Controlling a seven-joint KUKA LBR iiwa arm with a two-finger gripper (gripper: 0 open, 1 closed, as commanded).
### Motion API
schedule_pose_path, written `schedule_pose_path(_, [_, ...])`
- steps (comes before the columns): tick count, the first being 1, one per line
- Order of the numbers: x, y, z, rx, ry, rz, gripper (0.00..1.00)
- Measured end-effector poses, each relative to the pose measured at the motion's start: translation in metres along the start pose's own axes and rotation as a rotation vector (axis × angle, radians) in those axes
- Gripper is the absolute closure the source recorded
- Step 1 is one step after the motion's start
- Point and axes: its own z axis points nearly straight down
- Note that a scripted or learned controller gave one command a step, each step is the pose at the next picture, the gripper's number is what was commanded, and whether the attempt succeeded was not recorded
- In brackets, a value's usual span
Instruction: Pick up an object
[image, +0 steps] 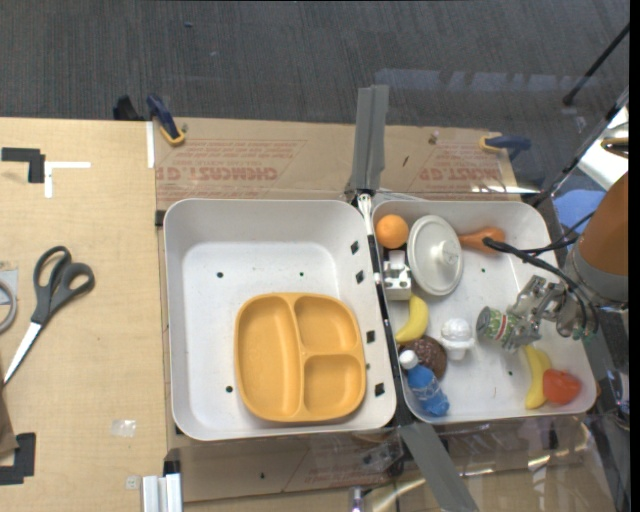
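Green-and-silver can (497, 325) is your target: it lies on its side in the right bin (520, 395), towards that bin's right half, with the gripper (522, 318) right at its right end. From this angle the metal fingers look to be straddling or touching the can's end, but you can't see the can clearly between them, so don't count it as grasped. How far open the gripper stands is not readable here either; the fingers blur into the can's shiny end.

To do this step well, you'd want the fingers across the can's body, not nipping its rim, since a round can on its side will likely roll or squirt out when pinched at the end. Close slowly, then lift straight up before moving sideways.

Watch the neighbours:
- white cap-shaped piece (456, 335) just left of the can
- banana (536, 375) and a red object (563, 386) just below the gripper
- silver pot lid (436, 256) and an orange carrot-like toy (480, 238) further up
- second banana (413, 321), a brown lump (428, 352) and a blue bottle (427, 391) by the left wall, an orange (392, 231) at the top corner

The left bin (200, 300) holds a yellow divided plate (300, 357), well apart from the action.
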Motion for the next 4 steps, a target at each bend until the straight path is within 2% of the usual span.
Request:
schedule_pose_path(1, [0.061,0.017,0.010,0.000,0.005,0.288,1.00])
schedule_pose_path(2, [0.015,0.066,0.010,0.002,0.003,0.753,1.00])
schedule_pose_path(3, [-0.018,0.103,0.007,0.010,-0.002,1.295,1.00])
schedule_pose_path(4, [-0.035,0.176,-0.133,0.006,0.003,1.351,1.00])
